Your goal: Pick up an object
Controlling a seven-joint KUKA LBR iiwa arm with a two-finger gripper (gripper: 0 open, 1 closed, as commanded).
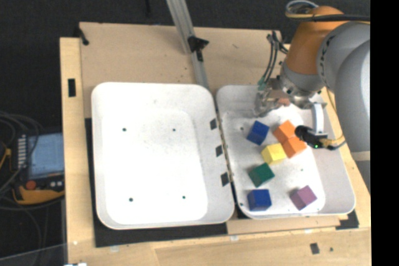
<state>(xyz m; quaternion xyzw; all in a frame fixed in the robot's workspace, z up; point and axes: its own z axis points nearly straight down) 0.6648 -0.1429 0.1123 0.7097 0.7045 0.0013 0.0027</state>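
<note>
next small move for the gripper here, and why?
Probably shift the gripper toward the near blue cube and centre over it before descending. The gripper sits at the right bin's far edge, nothing visibly held, and that cube lies closest.

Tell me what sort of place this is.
Probably a robotics lab test bench: a grey and orange arm reaches over two white bins, coloured blocks lie in the right one, and a control pendant with cables sits alongside.

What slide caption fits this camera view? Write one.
Arm's pincer above right bin holding colored blocks.
</note>
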